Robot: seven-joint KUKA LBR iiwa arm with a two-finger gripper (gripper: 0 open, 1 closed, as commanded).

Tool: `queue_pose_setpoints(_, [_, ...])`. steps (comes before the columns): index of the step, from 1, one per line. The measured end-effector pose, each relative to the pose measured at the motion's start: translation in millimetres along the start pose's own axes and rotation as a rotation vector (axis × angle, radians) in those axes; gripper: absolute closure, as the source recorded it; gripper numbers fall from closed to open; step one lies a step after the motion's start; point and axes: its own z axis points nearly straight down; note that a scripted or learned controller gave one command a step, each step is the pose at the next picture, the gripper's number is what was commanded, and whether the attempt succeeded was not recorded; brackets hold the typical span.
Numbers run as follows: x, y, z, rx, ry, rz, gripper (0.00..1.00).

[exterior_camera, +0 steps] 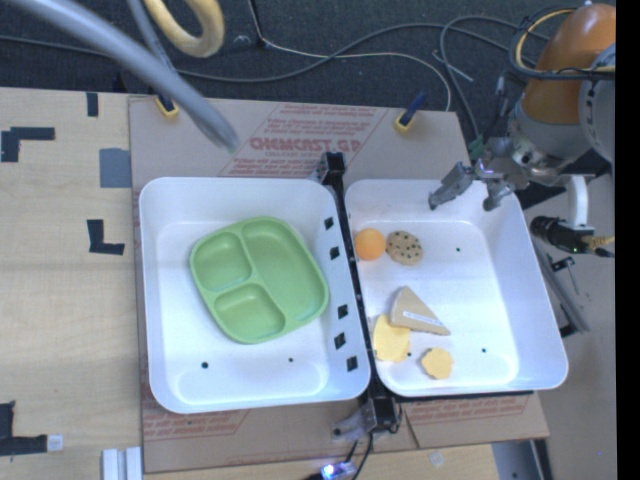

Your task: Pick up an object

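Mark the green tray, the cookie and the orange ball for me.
green tray [259,278]: camera view, on the divider between its compartments, in the left bin.
cookie [404,247]: camera view, on the middle of its speckled top, in the right bin.
orange ball [369,245]: camera view, on its middle, just left of the cookie.

Lighting is reading even and fairly bright, diffuse from overhead. The two white bins are running close to overexposed, and wall detail is washing out toward 6 o'clock. Shadows are falling soft and short: a faint one is hugging the green tray, another is lying under the cheese wedge. The grey hose at 11 o'clock is smearing, out of focus. Overall sharpness is moderate; fine edges are looking slightly soft and noisy.
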Motion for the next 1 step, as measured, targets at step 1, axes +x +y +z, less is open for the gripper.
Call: queue_pose_setpoints(1, [8.7,-3.9,59.8,0.005,0.000,0.000,0.00])
